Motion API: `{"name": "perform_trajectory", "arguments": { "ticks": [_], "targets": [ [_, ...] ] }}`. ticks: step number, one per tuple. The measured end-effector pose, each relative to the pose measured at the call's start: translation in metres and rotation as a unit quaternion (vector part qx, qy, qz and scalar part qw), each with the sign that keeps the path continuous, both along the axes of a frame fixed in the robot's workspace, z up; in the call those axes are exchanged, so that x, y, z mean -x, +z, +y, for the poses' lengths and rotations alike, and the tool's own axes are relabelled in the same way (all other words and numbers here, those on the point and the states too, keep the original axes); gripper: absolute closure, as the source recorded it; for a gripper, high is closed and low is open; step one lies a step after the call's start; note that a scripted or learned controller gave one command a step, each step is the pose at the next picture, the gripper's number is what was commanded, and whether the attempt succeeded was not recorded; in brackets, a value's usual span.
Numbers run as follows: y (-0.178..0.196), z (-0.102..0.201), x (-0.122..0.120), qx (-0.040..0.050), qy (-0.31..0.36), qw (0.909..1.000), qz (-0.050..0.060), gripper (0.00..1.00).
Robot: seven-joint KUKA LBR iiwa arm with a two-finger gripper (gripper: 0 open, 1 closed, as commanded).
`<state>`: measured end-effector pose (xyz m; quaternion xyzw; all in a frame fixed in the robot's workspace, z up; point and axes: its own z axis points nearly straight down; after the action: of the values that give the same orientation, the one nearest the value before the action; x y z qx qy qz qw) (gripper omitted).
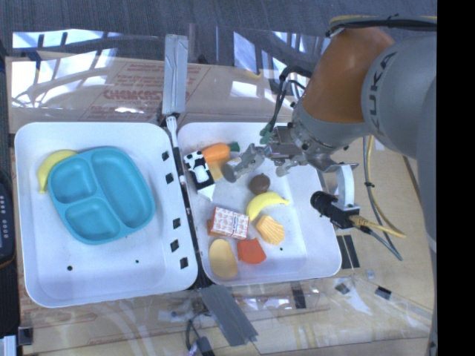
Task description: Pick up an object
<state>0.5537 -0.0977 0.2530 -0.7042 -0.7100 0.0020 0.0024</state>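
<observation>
The gripper (pixel 239 165) hangs over the right bin (pixel 318 254); how far it is open cannot be told. Just beside it lie one carrot (pixel 216 153), one brown ball (pixel 259 183) and one black-and-white toy (pixel 198 167). Below sit two bananas, counting the one (pixel 266 202) here and another (pixel 50 165) by the blue tray (pixel 102 192).

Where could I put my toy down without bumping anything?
Best spot: the left bin, on its bare floor below the blue tray. The right bin is crowded with toy food, though a small bare strip lies right of the banana, along the wall.
</observation>
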Motion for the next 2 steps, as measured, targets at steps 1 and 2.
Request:
{"name": "perform_trajectory", "arguments": {
  "ticks": [1, 2],
  "targets": [
    [-0.161, -0.053, 0.034, 0.0, -0.081, 0.9967, -0.001, 0.0],
    [-0.164, -0.065, -0.099, -0.0014, -0.025, 0.9997, 0.007, 0.0]
  ]
}}
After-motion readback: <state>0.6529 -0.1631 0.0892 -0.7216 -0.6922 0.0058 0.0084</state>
